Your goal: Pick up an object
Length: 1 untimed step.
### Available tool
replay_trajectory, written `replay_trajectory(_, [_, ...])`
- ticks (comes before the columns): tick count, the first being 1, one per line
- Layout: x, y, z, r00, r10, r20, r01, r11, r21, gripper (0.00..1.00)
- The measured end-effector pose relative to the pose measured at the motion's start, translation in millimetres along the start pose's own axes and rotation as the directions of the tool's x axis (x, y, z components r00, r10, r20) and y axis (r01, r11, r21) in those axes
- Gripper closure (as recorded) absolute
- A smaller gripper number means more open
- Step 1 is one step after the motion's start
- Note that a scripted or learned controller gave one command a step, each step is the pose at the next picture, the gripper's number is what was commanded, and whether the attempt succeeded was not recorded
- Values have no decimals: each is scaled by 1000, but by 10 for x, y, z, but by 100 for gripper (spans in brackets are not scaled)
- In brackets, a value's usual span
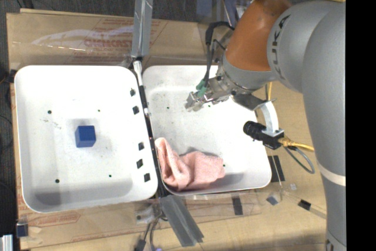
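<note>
In the camera view we see the gripper hovering over the right bin; whether it is open or closed we cannot tell; a crumpled pink cloth lies at that bin's near left corner, apart from it; a blue cube sits alone in the left bin, across the divider.

Black lettering "KUKA" runs partly visible down the grey arm beside its orange band; faint red print on the cardboard behind the bins is too washed out to read.
</note>
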<state>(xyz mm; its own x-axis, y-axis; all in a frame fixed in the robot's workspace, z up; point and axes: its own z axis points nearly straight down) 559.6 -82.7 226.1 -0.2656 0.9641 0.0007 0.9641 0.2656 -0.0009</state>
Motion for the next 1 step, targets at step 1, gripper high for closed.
replay_trajectory(1, [3,0,3,1000,-1,-1,1,1000,1,0])
